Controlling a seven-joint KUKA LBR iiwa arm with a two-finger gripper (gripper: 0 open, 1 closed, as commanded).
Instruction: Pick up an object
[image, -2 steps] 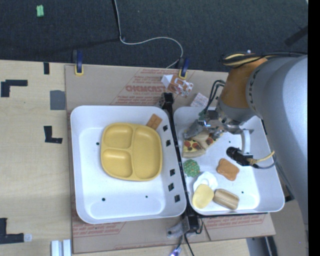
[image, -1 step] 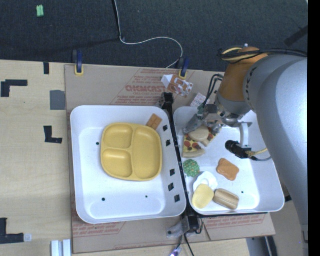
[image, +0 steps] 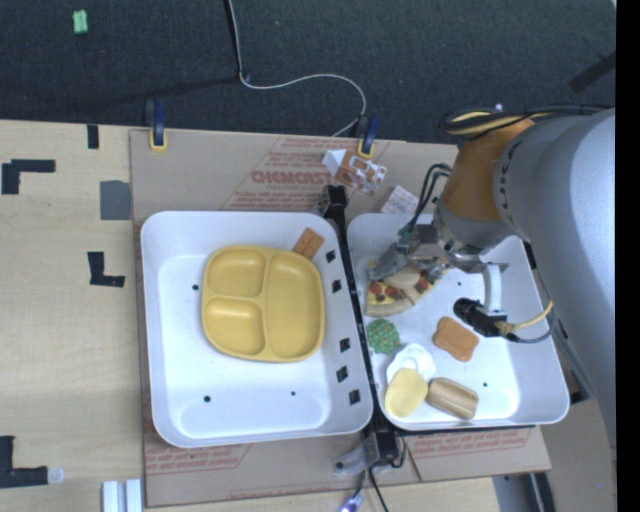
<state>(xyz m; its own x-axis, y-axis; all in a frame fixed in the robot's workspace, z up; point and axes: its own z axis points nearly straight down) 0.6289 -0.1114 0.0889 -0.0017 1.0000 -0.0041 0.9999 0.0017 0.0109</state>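
Even overhead light, soft shadows, slight blur, low res.

Left bin (image: 170, 400): you see white, holding a plain yellow divided plate (image: 264, 303).
Right bin (image: 535, 395): white, with a green piece (image: 383, 336), an orange-brown slab (image: 456, 339), and a tan roll (image: 452, 398).
Arm (image: 560, 180): grey, orange band.

A divided plate (image: 264, 303) lies in the left bin (image: 170, 400); the right bin (image: 535, 395) holds toy foods, including a bread roll (image: 451, 397).
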